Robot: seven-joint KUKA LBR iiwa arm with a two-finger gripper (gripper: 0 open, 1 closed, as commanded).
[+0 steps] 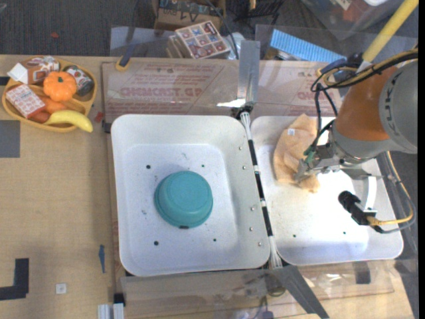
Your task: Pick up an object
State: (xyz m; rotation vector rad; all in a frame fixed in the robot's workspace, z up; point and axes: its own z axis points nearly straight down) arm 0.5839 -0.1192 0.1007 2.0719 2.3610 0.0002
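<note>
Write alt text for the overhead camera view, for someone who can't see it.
A grey and orange robot arm lowers its gripper onto a tan crumpled object in the right white bin. The left white bin holds an upside-down teal bowl.

The right side of the tan cloth [294, 153] is covered by the gripper [308, 167], so where the jaws end against it cannot be told. The arm [382, 111] is cut off by the right edge. The small items in the yellow dish [46, 121] are too small to be identified.
</note>
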